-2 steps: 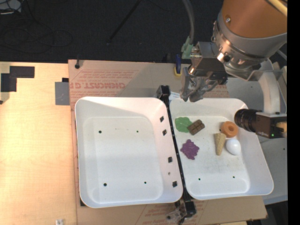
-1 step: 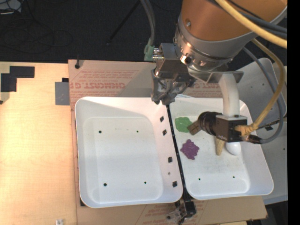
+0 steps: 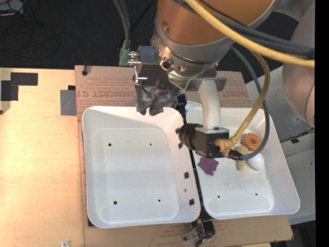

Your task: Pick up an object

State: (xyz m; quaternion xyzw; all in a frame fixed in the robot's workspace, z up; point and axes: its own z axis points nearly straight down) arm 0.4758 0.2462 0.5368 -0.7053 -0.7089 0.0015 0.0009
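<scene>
The grey and orange arm (image 3: 205, 19) reaches in over the far side of the bench (image 3: 36, 163), and its jaws hang as a dark grey cluster over the far rim of the left bin (image 3: 128, 174), toward that bin's far right corner. From this angle the tips blur together into one dark mass, so I cannot tell whether the jaws are open or closed, nor whether anything sits between them. The candidate things all lie in the right bin (image 3: 247, 199). A small purple lump (image 3: 208, 165) lies on the bin floor close to its left wall, about midway between the far and near edges. An orange cylinder-like piece (image 3: 251, 141) sits toward the right wall. Just beside it on the near side lies a white egg-shaped thing (image 3: 256, 162). A small tan piece (image 3: 239, 164) lies next to the white egg-shaped thing, on the side toward the purple lump; whether the two touch is unclear. The purple lump is well apart from the jaws. Both bins rest side by side on a sheet of brown cardboard (image 3: 103, 89) with red print along its far edge, laid on the pale wooden bench.
</scene>
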